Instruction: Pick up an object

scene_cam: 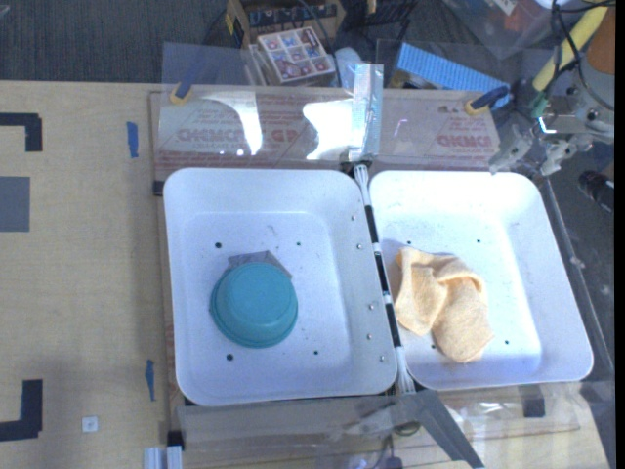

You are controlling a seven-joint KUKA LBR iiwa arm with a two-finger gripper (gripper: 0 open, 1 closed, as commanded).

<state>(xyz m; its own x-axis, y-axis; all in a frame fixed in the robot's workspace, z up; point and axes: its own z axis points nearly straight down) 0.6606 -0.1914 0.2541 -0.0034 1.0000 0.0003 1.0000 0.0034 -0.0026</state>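
Observation:
An upturned teal bowl (255,304) rests in the left bin (195,203), partly on a small grey flat piece (252,259). A crumpled pale orange cloth (443,301) lies in the right bin (508,213), near its left wall. My gripper (529,154) hangs over the far right corner of the right bin, well away from the cloth and high above the bin floor. It is open, with nothing between its fingers.
A raised divider (376,262) separates the two bins. Behind them stands a clear panel with a taped seam (363,115). Boxes, cables and clutter lie beyond the bench at the top. Wooden bench surface stretches to the left.

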